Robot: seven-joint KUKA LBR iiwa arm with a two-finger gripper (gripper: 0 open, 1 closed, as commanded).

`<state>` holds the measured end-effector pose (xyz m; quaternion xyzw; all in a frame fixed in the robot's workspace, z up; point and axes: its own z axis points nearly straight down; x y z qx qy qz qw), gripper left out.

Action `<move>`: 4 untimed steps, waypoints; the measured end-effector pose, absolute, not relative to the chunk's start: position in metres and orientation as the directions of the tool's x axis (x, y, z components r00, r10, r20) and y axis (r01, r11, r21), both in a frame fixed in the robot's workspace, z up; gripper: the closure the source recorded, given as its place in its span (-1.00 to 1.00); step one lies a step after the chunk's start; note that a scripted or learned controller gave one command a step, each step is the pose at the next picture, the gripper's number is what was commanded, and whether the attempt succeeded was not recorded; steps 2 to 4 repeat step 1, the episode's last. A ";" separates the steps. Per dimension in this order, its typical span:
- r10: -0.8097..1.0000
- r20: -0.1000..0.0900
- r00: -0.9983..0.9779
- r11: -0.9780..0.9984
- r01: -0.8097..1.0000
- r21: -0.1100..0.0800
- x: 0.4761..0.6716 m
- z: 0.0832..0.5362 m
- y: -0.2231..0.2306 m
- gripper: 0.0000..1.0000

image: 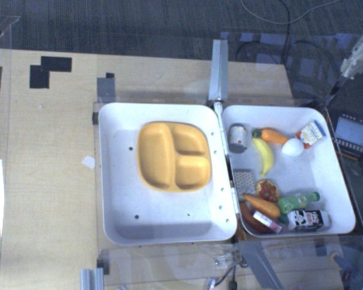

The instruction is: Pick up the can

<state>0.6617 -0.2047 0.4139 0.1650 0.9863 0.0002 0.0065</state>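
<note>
Our gripper (357, 58) hangs at the upper right, well apart from the bins, and we cannot tell its state. The can (238, 138) stands in the right bin's (342, 180) near-left corner, beside the banana (265, 156). We judge it light, stiff and slick; clasp its round sides midway.

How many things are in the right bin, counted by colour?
Orange: 2, the carrot and a second carrot
Yellow: 1, banana
White: 1, egg
Green: 1, bottle
Grey: 1, can
Total: 6, leaving out the cartons and small mixed items.
</note>
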 end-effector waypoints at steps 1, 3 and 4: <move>0.133 -0.013 -0.991 0.991 0.133 0.000 0.658 0.439 -0.204 1.00; 0.133 -0.013 -0.991 0.991 0.133 0.000 0.658 0.439 -0.204 1.00; 0.133 -0.013 -0.991 0.991 0.133 0.000 0.658 0.439 -0.204 1.00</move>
